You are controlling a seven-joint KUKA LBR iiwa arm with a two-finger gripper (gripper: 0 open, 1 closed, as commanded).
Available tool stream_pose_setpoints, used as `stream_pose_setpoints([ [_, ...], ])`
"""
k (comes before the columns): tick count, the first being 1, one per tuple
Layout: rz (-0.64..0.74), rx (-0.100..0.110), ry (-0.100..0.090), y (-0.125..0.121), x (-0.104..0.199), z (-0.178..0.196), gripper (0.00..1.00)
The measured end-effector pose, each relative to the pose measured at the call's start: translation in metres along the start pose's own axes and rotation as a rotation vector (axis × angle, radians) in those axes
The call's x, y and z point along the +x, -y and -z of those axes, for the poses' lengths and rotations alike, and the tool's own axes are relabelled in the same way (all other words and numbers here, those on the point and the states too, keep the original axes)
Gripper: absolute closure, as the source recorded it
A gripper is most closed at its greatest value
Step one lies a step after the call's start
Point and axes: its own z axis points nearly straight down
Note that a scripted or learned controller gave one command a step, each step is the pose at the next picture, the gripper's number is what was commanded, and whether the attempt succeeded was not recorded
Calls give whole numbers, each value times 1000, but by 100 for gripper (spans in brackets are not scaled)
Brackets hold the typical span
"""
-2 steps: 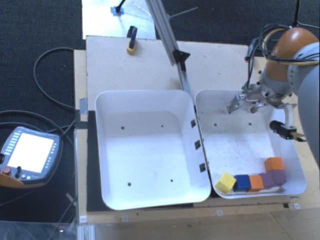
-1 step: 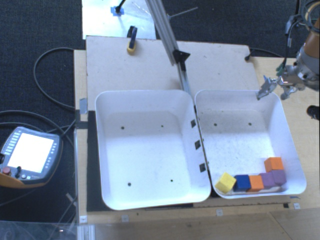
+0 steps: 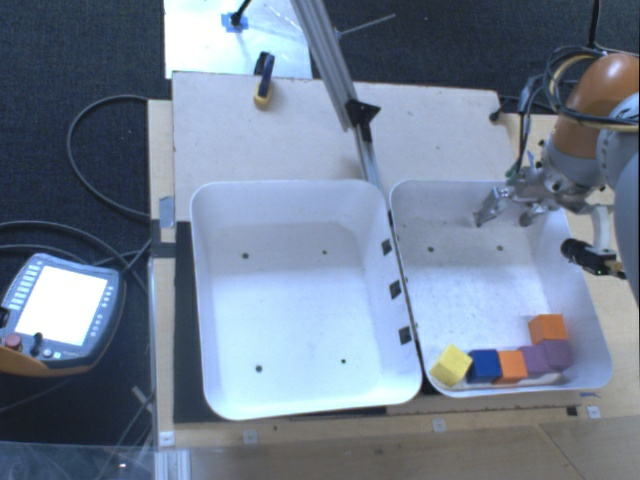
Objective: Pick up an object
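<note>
Several small blocks lie along the front edge of the right bin (image 3: 585,313): a yellow block (image 3: 451,365), a blue block (image 3: 484,365), an orange block (image 3: 512,365), a purple block (image 3: 549,356) and a second orange block (image 3: 547,327). My gripper (image 3: 507,206) hangs over the bin's far right corner, well away from the blocks. Its fingers spread apart with nothing between them.
The left bin (image 3: 205,298) sits beside the right one. A slanted metal pole (image 3: 330,58) crosses the back of the bench. A yellow clamp (image 3: 264,80) lies on the board behind the bins. A teach pendant (image 3: 55,308) rests on the floor at the left.
</note>
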Motion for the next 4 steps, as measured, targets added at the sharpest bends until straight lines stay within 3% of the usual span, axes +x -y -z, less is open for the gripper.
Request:
stream_pose_setpoints([
  [4, 0, -4, 3, -1, -1, 4, 0],
])
